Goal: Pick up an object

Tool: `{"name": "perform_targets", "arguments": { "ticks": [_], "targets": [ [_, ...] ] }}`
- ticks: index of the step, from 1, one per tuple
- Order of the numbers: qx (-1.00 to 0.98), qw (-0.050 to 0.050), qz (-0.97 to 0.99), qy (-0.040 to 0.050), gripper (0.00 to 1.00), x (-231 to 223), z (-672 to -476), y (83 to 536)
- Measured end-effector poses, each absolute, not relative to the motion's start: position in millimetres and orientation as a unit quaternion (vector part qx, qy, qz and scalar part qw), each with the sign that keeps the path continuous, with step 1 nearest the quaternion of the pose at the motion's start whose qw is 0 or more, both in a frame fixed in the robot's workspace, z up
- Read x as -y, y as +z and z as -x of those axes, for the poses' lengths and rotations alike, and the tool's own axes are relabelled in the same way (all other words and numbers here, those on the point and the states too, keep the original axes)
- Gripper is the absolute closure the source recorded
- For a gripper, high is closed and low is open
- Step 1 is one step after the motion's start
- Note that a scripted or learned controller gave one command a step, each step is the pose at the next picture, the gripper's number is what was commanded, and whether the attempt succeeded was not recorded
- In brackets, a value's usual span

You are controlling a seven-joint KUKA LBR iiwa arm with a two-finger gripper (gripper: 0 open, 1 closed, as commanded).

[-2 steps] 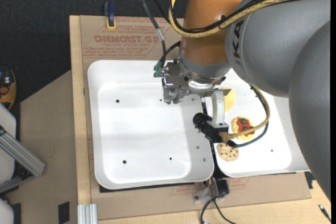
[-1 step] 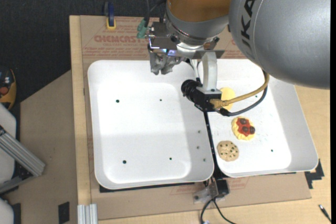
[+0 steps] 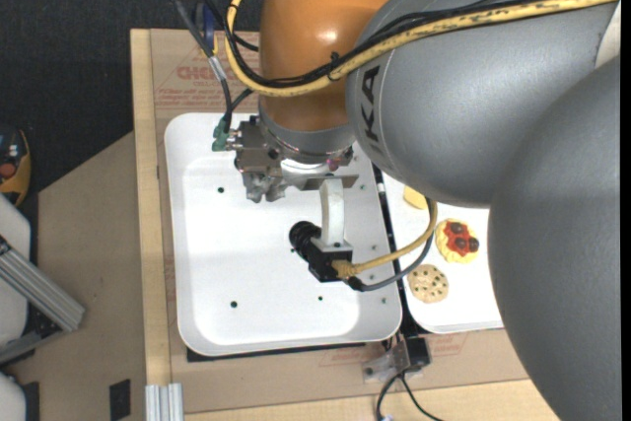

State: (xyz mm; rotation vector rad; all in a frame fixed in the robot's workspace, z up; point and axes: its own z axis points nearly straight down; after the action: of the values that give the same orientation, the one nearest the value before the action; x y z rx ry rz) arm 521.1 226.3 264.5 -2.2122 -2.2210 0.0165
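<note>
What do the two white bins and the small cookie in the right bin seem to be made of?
The left bin and right bin look like smooth moulded plastic: rounded rims, a soft sheen. The cookie, tan with dark dots, is probably a plastic or rubber toy; the view leaves it open.

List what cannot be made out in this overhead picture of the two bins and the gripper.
1. Right bin: mostly covered by the grey arm, beside a cookie and a red-topped yellow disc.
2. Yellow thing at the arm's edge: mostly covered, kind unclear.
3. Left bin: far part hidden under the orange band.
4. Gripper: tucked beneath the wrist; any hold unclear.
</note>
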Motion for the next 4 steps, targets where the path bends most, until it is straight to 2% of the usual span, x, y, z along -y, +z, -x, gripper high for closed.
{"name": "perform_targets", "arguments": {
  "ticks": [1, 2, 3, 4],
  "targets": [
    [0.707, 0.002, 0.707, 0.0028, 1.0, -224.6, -514.4, 240.2],
    [0.705, -0.003, 0.709, -0.004, 1.0, -180.9, -532.3, 323.4],
    [0.709, 0.003, 0.705, 0.0038, 1.0, -227.1, -511.6, 254.8],
    [0.708, 0.0, 0.707, -0.001, 1.0, -224.8, -527.4, 274.6]
  ]
}}
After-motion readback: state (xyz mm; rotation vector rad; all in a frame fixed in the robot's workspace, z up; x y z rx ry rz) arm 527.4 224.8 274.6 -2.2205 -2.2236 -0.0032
